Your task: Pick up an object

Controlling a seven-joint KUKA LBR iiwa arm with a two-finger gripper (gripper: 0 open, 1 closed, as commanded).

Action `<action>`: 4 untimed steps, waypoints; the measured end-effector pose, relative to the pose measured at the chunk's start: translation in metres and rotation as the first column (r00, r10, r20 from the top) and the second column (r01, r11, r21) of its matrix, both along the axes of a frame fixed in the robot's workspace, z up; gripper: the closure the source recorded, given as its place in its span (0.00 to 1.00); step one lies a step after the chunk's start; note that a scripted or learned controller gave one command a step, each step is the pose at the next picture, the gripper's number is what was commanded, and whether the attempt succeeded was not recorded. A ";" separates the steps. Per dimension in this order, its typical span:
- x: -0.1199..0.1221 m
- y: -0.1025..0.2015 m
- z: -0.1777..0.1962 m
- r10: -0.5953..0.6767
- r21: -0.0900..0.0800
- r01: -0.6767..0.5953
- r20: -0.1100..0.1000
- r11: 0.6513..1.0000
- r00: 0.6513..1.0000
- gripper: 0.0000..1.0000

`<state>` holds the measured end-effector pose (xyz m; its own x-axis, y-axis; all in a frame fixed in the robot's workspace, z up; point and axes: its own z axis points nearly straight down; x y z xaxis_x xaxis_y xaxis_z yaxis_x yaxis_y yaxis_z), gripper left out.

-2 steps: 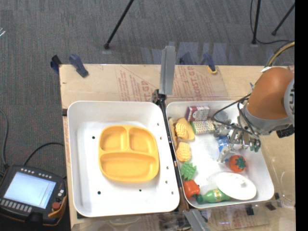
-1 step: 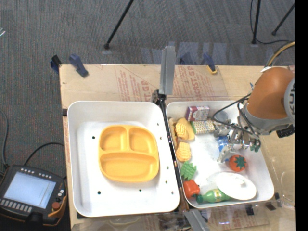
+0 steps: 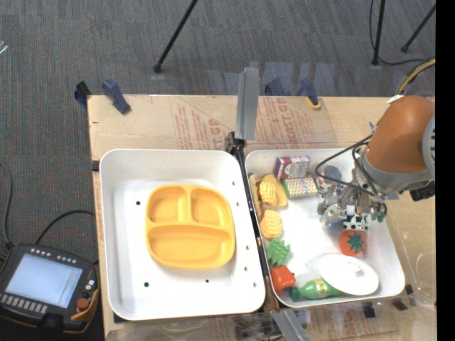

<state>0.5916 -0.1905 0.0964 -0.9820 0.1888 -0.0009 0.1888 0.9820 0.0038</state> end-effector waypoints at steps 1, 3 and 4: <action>0.000 0.000 0.000 0.001 0.000 -0.001 -0.001 1.000 1.000 0.00; -0.069 -0.019 -0.011 0.051 -0.001 -0.051 -0.004 0.999 0.999 0.00; -0.067 -0.018 -0.001 0.056 0.000 -0.056 -0.001 0.998 0.998 1.00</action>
